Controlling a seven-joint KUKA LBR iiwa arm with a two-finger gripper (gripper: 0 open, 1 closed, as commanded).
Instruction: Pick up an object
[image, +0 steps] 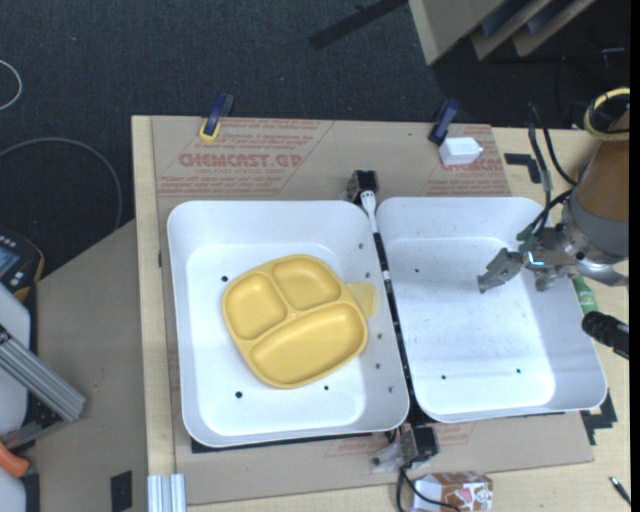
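A yellow divided plate (293, 318) with three compartments lies in the middle of the left bin (200, 235). A small yellow piece (363, 297) pokes out from under its right edge. My gripper (521, 273) hangs over the right part of the right bin (450, 225), far from the plate. Its fingers (496, 270) are spread open with nothing between them. A narrow green thing (583, 293) lies at the right bin's right wall, just below the wrist and partly hidden by it.
The bins share a middle rim with a black bar (380, 262) along it. Clamps (214, 117) and a white block (460, 151) sit on the board behind the bins. The right bin's floor (460, 330) is bare white left of the gripper.
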